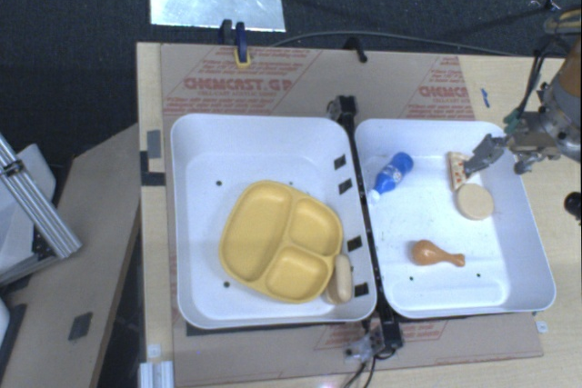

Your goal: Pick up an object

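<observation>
The objects lie spread over two white bins. In the right bin point(523, 273) a blue bottle point(392, 172) with a white cap lies tilted at the far left, close to the divide between the bins. A small wooden block point(455, 168) sits toward the far right, and a round tan disc point(475, 202) rests just near of it, touching or almost touching it. A toy drumstick point(435, 254), orange-brown, lies toward the near side, well apart from the bottle. The gripper point(477, 159) reaches in from the right at the far right of this bin; its one clear finger point(482, 153) points down and left, the tip just beside the wooden block. Whether the fingers stand wide or narrow cannot be told, and nothing is seen between them. In the left bin point(195, 195) lies a yellow compartment tray point(280, 240), with a beige bread roll point(340, 277) touching its near right edge.
</observation>
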Robot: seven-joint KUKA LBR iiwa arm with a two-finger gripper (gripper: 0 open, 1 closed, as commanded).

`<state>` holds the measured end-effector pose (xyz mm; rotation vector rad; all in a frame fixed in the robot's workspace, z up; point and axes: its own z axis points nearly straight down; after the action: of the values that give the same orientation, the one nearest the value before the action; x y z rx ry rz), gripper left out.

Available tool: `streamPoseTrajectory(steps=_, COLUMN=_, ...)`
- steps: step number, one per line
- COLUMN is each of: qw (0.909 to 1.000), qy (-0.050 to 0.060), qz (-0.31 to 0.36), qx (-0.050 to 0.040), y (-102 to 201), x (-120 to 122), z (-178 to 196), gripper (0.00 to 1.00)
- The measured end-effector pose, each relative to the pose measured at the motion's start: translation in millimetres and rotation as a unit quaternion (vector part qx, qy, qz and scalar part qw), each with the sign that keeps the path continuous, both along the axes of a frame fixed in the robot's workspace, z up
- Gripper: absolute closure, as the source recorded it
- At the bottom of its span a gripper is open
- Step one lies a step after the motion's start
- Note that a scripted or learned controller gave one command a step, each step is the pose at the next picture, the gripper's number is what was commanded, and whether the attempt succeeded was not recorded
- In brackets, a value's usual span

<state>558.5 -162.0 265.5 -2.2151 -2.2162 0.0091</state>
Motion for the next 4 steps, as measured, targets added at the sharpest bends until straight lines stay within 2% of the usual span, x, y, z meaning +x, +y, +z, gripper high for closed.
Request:
streamPoseTrajectory(steps=1, qw=1.0, qy=-0.006, qz=0.001, qx=-0.0011, y=0.5, x=2.1, z=6.4, gripper=0.0)
streamPoseTrajectory(steps=2, qw=1.0, qy=-0.004, qz=0.0, qx=-0.0007, y=-4.7, x=-3.0, z=-38.3, gripper=0.0)
streamPoseTrajectory(steps=4, qw=1.0, qy=-0.004, qz=0.001, qx=-0.0005, y=-4.6, x=7.7, z=-135.4, gripper=0.0)
